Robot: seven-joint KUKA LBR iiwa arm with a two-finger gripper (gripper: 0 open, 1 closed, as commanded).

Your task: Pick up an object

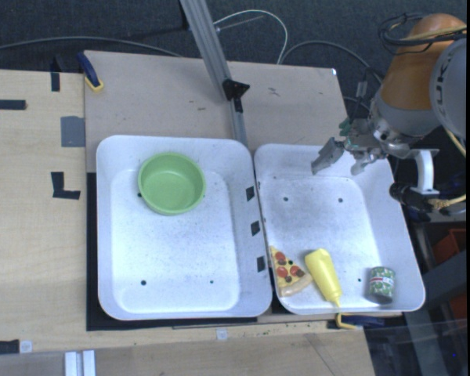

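Camera view: gripper point(345, 157) over far edge of right bin point(392, 210), fingers spread apart, nothing between them. Pickable things along near edge of right bin: pizza slice point(287, 271) at left, yellow bottle point(323, 275) just beside it, small can point(380, 283) near right corner. All well apart from gripper, nothing between. Green bowl point(171, 182) in left bin point(117, 233), far-left part. Bins on wooden bench point(31, 225); metal pole point(211, 41) slants behind bins; cables on dark floor.

The bowl point(171, 182) sits in the left bin point(113, 233), toward its back. In the right bin's point(352, 210) front lie the pizza slice point(287, 271), bottle point(323, 274) and can point(381, 283), left to right.
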